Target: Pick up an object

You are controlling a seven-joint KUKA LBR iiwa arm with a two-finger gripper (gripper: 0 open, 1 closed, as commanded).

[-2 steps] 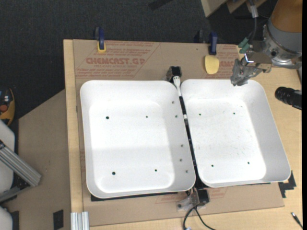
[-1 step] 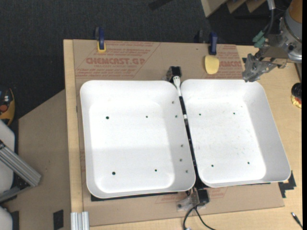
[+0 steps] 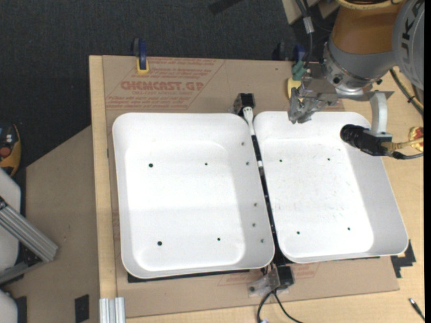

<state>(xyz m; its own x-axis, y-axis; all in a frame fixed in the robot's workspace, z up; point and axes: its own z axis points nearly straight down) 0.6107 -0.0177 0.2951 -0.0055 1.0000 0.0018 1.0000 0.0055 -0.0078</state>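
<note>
An object to pick up is something I can't find in either shallow white plastic bin, left (image 3: pixel 135 180) or right (image 3: pixel 377 200), though the slant may hide something small. My grey two-finger gripper (image 3: pixel 298 113) hangs over the right bin's far edge; whether it's open, I cannot tell. I judge this a search step: next, choose a target.

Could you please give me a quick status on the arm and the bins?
Gripper above right bin's far-left corner. Nothing seen between fingers. No object visible in either bin.

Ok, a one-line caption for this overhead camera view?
The arm's hand hangs over the right bin's far edge, beside the left bin.
</note>
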